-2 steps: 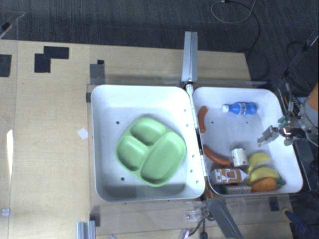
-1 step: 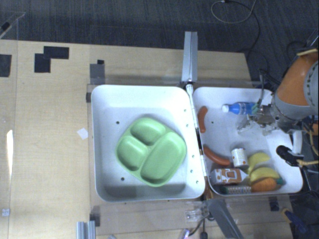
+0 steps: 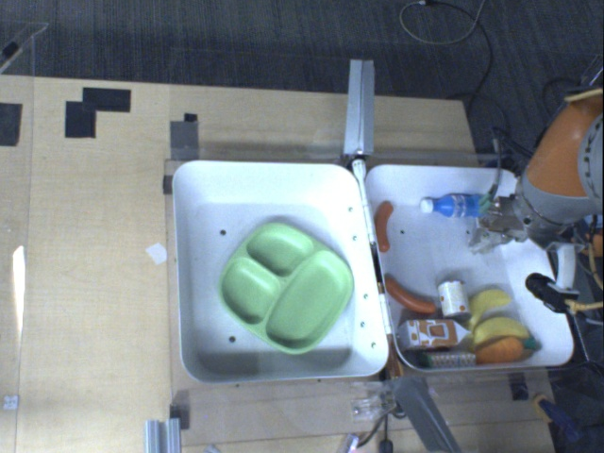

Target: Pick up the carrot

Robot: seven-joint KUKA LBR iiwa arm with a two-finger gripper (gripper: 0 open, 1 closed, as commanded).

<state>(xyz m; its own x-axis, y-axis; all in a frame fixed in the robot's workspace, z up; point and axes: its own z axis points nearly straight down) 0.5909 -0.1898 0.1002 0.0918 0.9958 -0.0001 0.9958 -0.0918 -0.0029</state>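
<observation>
**Carrot sits in the near right corner, tool well off at the far side**

I see the tool [image 3: 497, 223] hanging over the far right part of the right bin [image 3: 415, 189], just beside the water bottle [image 3: 455, 205]. I cannot tell from this slant what state the tool is in; nothing shows in its grip.

The carrot [image 3: 500, 349] lies in the bin's near right corner, touching the two bananas [image 3: 493, 315] on its far side and just beside the small carton [image 3: 436, 332] on its left. Its long axis runs roughly left to right, green end toward the bin's right wall.

From the tool, the carrot lies toward the near edge, almost straight along the bin. I judge the crowding by the bananas the main risk. The left bin [image 3: 193, 281] holds a green divided plate [image 3: 287, 286].
</observation>
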